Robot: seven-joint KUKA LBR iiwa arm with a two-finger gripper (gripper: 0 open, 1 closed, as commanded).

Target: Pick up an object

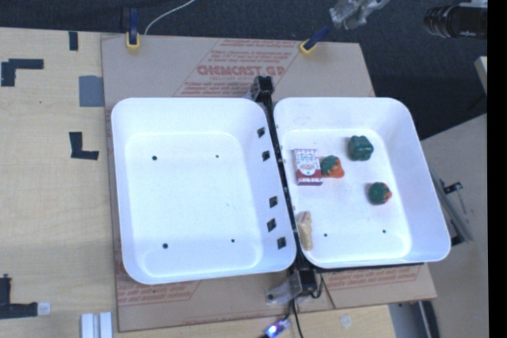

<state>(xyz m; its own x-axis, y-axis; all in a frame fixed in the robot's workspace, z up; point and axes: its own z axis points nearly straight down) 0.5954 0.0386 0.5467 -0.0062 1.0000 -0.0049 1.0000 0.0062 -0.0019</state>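
Above the counter (47, 194), near the view's upper right, hangs the gripper (354, 10), well clear of both bins and over dark floor rather than over any object. Jaws: blurred and translucent at this angle; whether wide or narrow cannot be told, and nothing is seen between them.

Right bin (412, 131), contents:
- one small red-and-white carton (307, 167), lying flat near the bin's left wall;
- one green-and-orange toy piece (330, 167), just beside the carton, possibly touching it;
- one dark green lump (360, 147), farther toward the bin's back right;
- one green-and-red piece (379, 193), apart from the others, toward the right;
- one pale tan strip (303, 229), lying against the left wall near the front.

Left bin (131, 131): white floor with four dark dots.

Status, by judgement: no pick begun; any of the five items would serve.

Hazards, by judgement: the carton and its neighbour sit so close that a descent there may catch both or shove one aside. The tan strip hugs the wall, leaving little room for one finger. The rounded pieces may roll out of a closing grip. A descent from so far off may land off-centre.
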